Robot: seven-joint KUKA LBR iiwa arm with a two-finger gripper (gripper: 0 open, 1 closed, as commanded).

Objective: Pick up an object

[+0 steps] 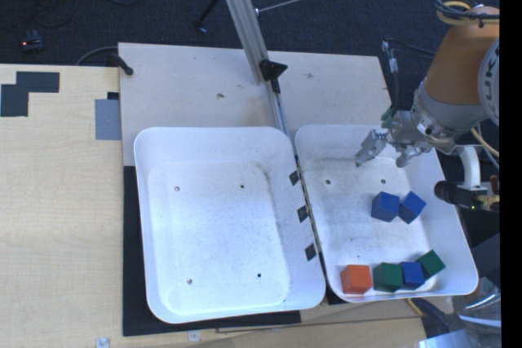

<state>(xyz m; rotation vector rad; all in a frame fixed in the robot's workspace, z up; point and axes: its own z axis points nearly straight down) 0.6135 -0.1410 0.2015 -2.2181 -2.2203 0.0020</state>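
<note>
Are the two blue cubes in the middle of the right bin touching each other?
Touching. The camera view shows the left blue cube and the right blue cube meeting along their near edges, with no white bin floor visible between them.

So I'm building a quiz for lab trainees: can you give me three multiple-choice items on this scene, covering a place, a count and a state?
1. Where do the blocks lie?
A. left bin
B. right bin
C. bench

2. How many blue blocks?
A. one
B. three
C. five

3. The gripper is
A. holding a block
B. holding nothing
C. touching the orange block

Key:
1 B: every block sits in the right bin.
2 B: a blue pair mid-bin, one more in the front row.
3 B: the gripper is spread above bare floor at the bin's far end.
</note>
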